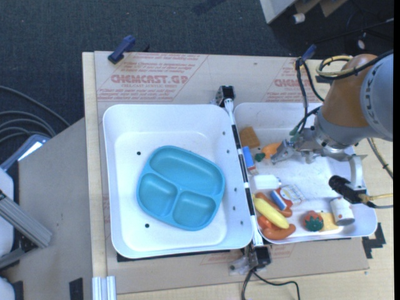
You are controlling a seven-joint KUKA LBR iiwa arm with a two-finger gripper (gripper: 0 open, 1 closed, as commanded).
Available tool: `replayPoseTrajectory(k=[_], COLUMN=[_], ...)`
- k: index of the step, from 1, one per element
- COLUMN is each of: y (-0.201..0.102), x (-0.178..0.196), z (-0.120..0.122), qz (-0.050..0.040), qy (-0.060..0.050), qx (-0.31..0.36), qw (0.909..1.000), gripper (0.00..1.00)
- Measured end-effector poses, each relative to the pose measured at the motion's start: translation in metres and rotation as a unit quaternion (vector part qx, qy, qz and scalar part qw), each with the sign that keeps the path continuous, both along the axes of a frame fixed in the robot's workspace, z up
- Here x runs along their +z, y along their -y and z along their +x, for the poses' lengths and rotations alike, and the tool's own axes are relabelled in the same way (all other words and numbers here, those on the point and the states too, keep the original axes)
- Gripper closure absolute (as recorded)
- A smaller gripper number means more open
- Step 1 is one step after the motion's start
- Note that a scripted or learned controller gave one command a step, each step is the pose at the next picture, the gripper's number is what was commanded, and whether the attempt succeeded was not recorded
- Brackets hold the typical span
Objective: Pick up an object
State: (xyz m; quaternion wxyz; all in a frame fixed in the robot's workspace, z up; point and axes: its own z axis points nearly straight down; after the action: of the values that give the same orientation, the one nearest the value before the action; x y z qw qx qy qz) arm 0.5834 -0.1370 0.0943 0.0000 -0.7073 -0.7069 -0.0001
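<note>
Right bin, at 3 o'clock of the view: the hand [282,153] hangs low over the upper part of the right bin [294,110], reached in from the right by the grey arm [350,105], orange band above the wrist
Hand state: cannot tell from this slant whether it is spread or pressed together; nothing is seen pinched in it
Nearest pick: a small orange piece [270,149] lies just beside the hand at its 9 o'clock, likely the thing aimed at
Other candidates: brown block [249,136] at the bin's 10 o'clock; blue item [248,159] against the dividing wall; white block [265,182] near centre; yellow banana [271,212] and red-orange sausage shape [277,232] at 7 o'clock; orange-and-green toy [314,221] at 6 o'clock; white cylinder [342,210] at 5 o'clock
Why so placed: toys lie loose and scattered, apart enough for a grasp from above
Left bin: the left bin [119,167] holds a blue divided plate [180,187], flat
Surface: cardboard-covered worktop [156,80] with red print, bins side by side and clipped together
Room: dark carpet at 12 o'clock, cables at 9 o'clock
</note>
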Motion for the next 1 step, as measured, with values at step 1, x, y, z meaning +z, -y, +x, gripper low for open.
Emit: replayPoseTrajectory(k=[1], y=[-0.0181], x=[-0.0095], z=[0.0605], qz=[0.0001], qy=[0.0], qx=[0.001], qw=[1.0], gripper=[0.0])
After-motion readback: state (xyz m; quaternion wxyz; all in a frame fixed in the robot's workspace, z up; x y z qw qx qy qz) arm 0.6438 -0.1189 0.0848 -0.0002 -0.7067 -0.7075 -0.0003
